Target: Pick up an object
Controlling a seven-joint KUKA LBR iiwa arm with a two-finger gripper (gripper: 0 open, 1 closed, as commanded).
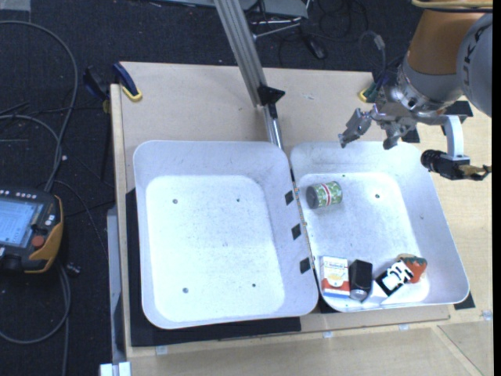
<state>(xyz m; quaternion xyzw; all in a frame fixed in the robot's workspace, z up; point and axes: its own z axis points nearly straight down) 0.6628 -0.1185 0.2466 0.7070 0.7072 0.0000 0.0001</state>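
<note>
Overhead, the gripper (374, 131) hangs above the right bin's (438, 210) far rim, fingers spread wide and holding nothing. Below, a small can (324, 194) lies on its side, apart from the clutter by the near wall.

The pale wooden surface (196, 100) carries two shallow white bins; the left bin (211, 233) lies at nine o'clock of the right bin (391, 225), their rims touching; a slanted aluminium rail (239, 34) rises toward twelve o'clock; a handheld pendant (27, 229) with a lit screen rests on the dark floor (47, 45) at nine o'clock, among black cables (31, 131).
</note>
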